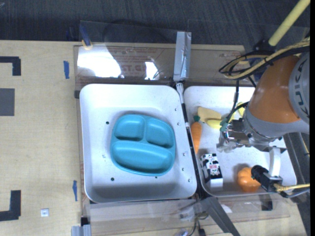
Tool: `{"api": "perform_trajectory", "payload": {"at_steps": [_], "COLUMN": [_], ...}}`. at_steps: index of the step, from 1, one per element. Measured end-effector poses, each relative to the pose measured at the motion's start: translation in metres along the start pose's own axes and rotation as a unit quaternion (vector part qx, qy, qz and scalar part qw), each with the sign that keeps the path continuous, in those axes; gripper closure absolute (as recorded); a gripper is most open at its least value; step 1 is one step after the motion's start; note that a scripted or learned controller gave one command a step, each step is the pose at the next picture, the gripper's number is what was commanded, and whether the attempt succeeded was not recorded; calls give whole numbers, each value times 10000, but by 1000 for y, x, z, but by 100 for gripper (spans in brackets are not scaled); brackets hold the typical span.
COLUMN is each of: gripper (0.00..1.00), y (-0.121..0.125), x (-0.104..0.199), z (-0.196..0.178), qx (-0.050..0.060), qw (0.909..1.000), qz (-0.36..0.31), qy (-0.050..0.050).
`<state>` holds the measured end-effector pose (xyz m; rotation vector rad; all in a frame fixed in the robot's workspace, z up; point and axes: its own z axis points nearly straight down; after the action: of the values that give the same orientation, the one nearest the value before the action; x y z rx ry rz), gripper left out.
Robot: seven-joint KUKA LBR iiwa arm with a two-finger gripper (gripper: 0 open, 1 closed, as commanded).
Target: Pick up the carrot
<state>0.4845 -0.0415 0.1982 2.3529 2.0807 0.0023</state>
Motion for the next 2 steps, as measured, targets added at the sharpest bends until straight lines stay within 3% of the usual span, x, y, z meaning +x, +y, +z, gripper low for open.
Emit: {"api": "perform_trajectory", "payload": {"at_steps": [1, 2], "gripper": [100, 100], "y": [-14, 40], "x": [66, -2], "z": [15, 15], "qx": [28, 14], "qw": [9920, 9789], "qz": [1258, 2041], "qy": [-2, -16]}}
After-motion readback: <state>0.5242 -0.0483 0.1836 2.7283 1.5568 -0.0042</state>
